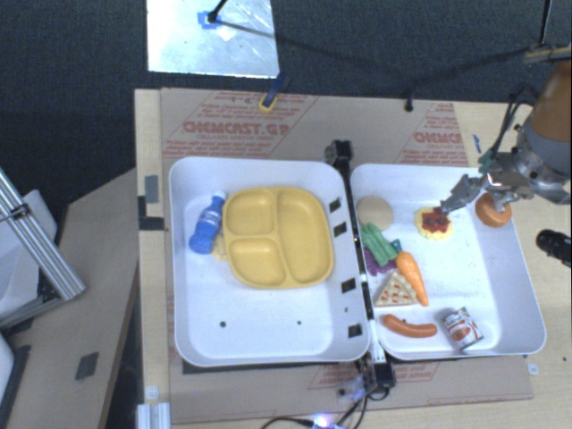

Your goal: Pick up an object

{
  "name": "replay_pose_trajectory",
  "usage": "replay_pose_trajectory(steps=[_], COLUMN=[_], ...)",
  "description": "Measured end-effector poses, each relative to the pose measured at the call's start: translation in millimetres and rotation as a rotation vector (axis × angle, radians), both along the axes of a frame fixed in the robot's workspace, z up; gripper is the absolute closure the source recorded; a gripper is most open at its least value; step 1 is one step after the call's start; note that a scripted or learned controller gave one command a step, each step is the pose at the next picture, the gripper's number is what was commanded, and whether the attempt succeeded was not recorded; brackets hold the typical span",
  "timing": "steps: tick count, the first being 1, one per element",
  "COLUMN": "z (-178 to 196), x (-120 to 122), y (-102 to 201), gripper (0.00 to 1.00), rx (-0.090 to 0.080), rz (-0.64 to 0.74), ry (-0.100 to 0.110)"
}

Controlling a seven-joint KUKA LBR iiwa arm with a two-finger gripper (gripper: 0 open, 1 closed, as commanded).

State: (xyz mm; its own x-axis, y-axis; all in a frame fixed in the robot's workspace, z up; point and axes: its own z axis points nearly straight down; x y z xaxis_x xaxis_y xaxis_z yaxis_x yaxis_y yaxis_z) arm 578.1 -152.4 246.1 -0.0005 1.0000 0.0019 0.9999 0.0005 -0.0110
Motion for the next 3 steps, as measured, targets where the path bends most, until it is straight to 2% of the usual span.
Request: replay_pose_trajectory(steps=[1, 2, 3], z=[7.0, -51.9, -103.0], x=[2.3, -4.2, 1.2], y=[0.4, 3.9, 13.1], gripper=[0.00, 0.00, 0.00], rx=[-0.002, -0.001, -0.001], rz=[0.003, 0.001, 0.003], ry=[-0.012, -0.009, -0.010])
